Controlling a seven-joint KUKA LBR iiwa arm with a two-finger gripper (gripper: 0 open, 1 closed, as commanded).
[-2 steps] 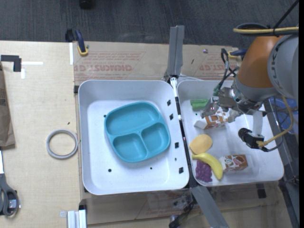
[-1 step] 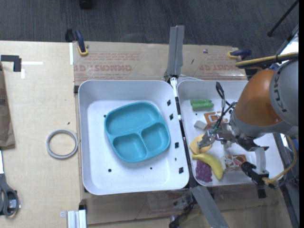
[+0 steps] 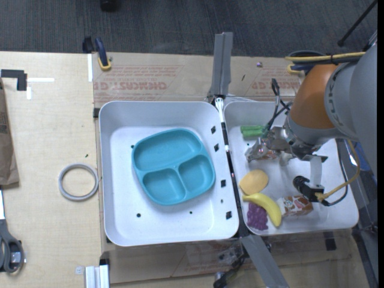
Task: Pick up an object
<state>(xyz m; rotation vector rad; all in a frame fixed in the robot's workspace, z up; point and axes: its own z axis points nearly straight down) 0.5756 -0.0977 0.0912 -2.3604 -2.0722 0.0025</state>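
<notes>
White plastic, shallow and rectangular, the two bins sit side by side on the bench. The left-hand white bin (image 3: 114,179) carries a turquoise three-compartment plastic tray (image 3: 173,165), lying flat near its centre and turned at a slight angle to the walls.

The right-hand white bin (image 3: 345,218) holds the loose objects. A green block-shaped item (image 3: 252,131) lies near the far wall. A yellow-orange rounded fruit-shaped piece (image 3: 254,179) lies toward the divider, and just below it a yellow banana (image 3: 266,205) curves toward the near wall, touching or overlapping a small purple grape cluster (image 3: 257,218). A brown and white printed packet (image 3: 296,206) lies just right of the banana.

The grey arm with the orange band (image 3: 313,96) reaches in from the right, over the far half of this bin. Its two-finger gripper (image 3: 264,149) hangs low between the green item and the yellow-orange piece. Whether it is wide, narrow or holding anything cannot be told from this angle. A black cable fitting (image 3: 305,188) hangs beside the wrist above the packet.

Outside the bins, a pale ring of tape (image 3: 78,181) lies on the wooden bench (image 3: 48,125) to the left.
</notes>
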